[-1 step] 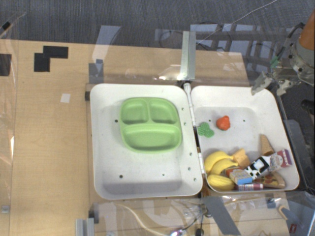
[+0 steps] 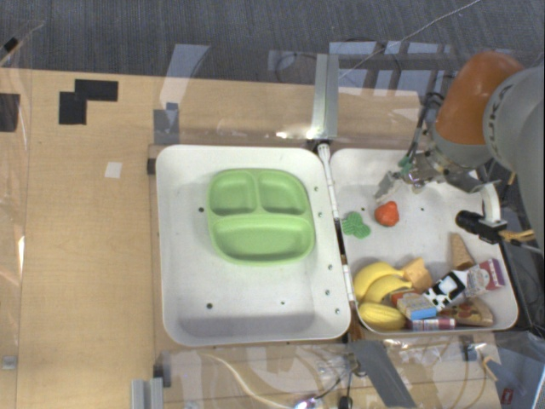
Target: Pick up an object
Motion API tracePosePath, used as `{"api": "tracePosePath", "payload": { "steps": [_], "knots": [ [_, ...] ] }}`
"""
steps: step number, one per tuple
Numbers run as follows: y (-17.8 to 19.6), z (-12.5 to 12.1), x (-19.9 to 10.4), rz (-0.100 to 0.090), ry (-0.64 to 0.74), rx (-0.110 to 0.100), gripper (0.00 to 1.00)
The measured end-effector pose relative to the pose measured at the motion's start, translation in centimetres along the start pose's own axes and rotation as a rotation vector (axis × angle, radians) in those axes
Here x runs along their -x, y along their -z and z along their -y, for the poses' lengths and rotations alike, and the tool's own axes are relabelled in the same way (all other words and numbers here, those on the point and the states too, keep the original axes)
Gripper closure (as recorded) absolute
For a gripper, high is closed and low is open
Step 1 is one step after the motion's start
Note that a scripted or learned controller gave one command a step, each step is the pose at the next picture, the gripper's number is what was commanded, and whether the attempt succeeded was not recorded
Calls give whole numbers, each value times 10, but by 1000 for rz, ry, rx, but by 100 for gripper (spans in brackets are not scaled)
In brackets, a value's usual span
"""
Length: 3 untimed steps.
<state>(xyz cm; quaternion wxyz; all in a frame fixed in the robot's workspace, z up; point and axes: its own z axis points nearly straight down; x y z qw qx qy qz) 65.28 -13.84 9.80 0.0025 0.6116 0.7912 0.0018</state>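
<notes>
My gripper (image 2: 401, 185) hangs over the back part of the right bin (image 2: 366, 164), below the orange wrist band. Its fingers look spread apart, with nothing between them. A small red round object (image 2: 387, 214) lies on the bin floor just below and slightly left of the gripper, apart from it. Left of that, a small green leafy piece (image 2: 355, 226) sits near the bin's left wall.
A pile fills the right bin's front: yellow bananas (image 2: 379, 292), a tan wedge (image 2: 416, 273), a cone (image 2: 461, 250), a black-and-white checkered item (image 2: 443, 290) and a pink-white packet (image 2: 485, 275). A green divided plate (image 2: 260, 214) lies in the left bin (image 2: 183, 305).
</notes>
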Motion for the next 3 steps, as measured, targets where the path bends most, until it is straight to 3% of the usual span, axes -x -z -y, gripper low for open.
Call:
{"api": "tracePosePath", "payload": {
  "steps": [1,2,3],
  "knots": [
    [-7,25,-31,3,-21,7,0],
    [6,21,-32,2,-19,16,100],
    [97,-29,-85,-1,-116,2,100]
  ]
}}
